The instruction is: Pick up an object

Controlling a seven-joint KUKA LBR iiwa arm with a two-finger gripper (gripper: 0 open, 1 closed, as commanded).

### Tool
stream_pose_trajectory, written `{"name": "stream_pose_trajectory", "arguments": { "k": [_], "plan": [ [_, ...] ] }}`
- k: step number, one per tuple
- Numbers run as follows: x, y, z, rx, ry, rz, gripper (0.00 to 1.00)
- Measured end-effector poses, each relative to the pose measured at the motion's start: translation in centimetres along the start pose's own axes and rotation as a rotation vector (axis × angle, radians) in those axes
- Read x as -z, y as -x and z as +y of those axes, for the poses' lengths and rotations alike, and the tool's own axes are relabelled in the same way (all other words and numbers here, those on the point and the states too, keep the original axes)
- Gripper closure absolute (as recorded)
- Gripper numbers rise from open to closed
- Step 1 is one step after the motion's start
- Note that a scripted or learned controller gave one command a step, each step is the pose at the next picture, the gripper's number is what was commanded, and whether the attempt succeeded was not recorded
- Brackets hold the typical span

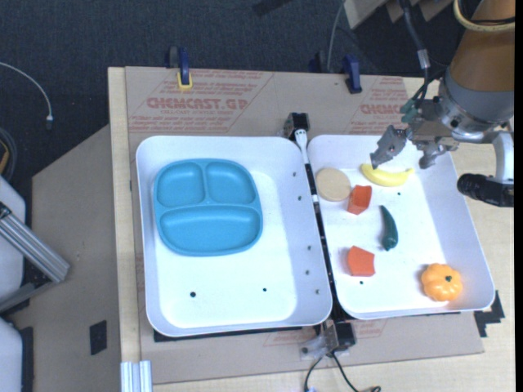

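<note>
My gripper (408, 150) hangs over the back of the right bin (470, 219), its two fingers spread apart with nothing between them, so it is open. Just below it lies a yellow banana (387, 175). A round beige cookie (333, 184) and a red block (359, 199) lie to the left of the banana. A dark green pepper (388, 228) rests in the middle of the bin. Nearer the front are a second red block (360, 260) and an orange pumpkin (441, 282).
The left bin (237, 292) holds a blue divided plate (208, 206). Black clips (298, 126) sit at the seam between the bins at the back and front. Blue clamps (182, 62) pin the cardboard at the bench's back edge.
</note>
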State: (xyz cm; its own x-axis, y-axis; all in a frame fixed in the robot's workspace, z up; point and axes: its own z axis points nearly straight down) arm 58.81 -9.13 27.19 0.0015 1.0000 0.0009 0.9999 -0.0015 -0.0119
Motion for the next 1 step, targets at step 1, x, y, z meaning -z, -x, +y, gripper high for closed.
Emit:
{"name": "stream_pose_trajectory", "arguments": {
  "k": [1],
  "plan": [
    [0.68,-0.01,0.19,0.002,0.013,-0.001,0.0]
  ]
}}
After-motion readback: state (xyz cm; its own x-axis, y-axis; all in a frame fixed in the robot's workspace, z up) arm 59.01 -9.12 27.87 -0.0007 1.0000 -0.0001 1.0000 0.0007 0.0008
